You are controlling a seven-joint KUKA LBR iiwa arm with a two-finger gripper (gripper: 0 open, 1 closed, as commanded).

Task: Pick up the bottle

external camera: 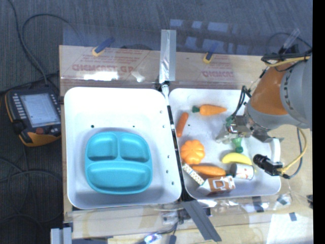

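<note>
Hovering over the right bin [274, 187], the gripper [231, 131] is approaching, its grip state impossible to tell, while the bottle [242, 172] is lying near the front beside the banana [236, 158], likely needing a short descent forward.

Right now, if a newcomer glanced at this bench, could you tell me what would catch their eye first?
Probably the turquoise divided plate, alone in the left bin. Next, the right bin, crowded with toy food: a carrot near the top, a small orange pumpkin, a banana and a bottle toward the front. The grey arm with its orange band reaches over that bin from the right.
</note>
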